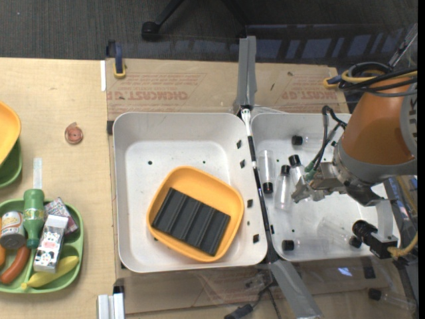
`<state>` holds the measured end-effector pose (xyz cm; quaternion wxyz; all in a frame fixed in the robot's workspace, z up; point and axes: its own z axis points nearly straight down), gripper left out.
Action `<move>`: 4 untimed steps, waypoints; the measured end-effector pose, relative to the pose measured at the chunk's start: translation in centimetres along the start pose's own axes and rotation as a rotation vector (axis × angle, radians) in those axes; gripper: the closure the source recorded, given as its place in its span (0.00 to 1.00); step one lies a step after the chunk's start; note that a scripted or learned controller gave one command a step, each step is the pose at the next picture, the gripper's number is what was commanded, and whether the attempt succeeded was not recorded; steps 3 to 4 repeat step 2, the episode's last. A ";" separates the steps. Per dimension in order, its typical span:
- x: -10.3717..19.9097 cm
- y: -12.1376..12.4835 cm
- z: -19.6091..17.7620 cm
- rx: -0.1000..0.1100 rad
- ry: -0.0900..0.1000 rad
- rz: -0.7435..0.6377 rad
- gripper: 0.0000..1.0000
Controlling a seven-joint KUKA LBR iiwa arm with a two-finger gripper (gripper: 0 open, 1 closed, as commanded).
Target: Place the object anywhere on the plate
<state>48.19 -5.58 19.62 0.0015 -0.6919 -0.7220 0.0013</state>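
A yellow, rounded-square plate (189,179) lies in the left bin (136,151), towards its front. A black ridged rectangular object (192,221) rests flat on the plate, turned at a slant. My gripper (302,190) hangs low over the middle of the right bin (319,234), below the arm's orange band (377,131). It is right beside a clear vial with a black cap (284,185). The wrist hides the gripper's tips from above, and I see nothing held in it.
Several clear vials with black caps lie scattered in the right bin, one (265,171) close to the divider between the bins. On the bench at the left stand a green tray (66,271) of toy food and a yellow bowl (6,135).
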 end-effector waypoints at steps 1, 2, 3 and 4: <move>8.5 -0.1 0.5 -0.001 -0.001 -0.126 1.00; 8.4 0.0 0.5 -0.001 -0.001 -0.126 0.00; 8.4 0.0 0.5 -0.001 -0.001 -0.126 0.00; 8.4 0.0 0.5 -0.001 -0.001 -0.126 0.00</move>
